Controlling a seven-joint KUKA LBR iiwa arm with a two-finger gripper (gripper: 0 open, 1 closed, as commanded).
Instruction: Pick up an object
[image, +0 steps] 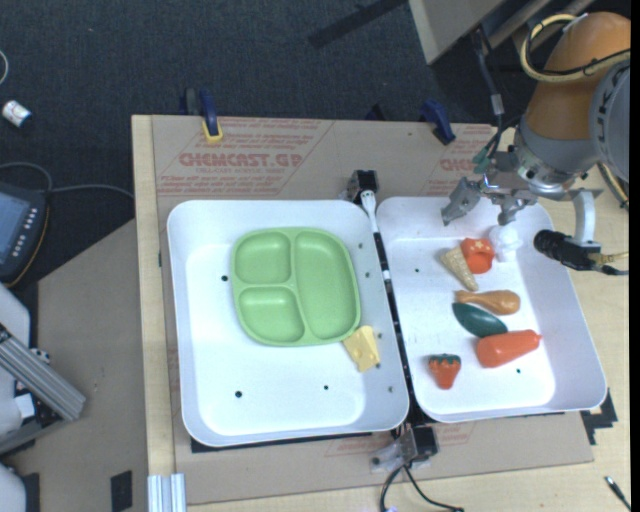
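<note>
My gripper (484, 205) hangs open over the back of the right bin (570, 390), with nothing between its fingers. Just in front of it lie a red tomato (478, 254) and a tan cone (458, 267). A small white object (506, 238) sits to the right of the tomato. Further forward lie an orange-brown piece (490, 300), a dark green piece (478, 319), an orange carrot (507, 347) and a small red strawberry (445, 370).
The left bin (200, 400) holds a green divided plate (296, 286) and a yellow piece (363, 348) by the plate's front right corner. A black ridge (383, 270) separates the bins. Blue clamps (209, 112) hold the board's back edge.
</note>
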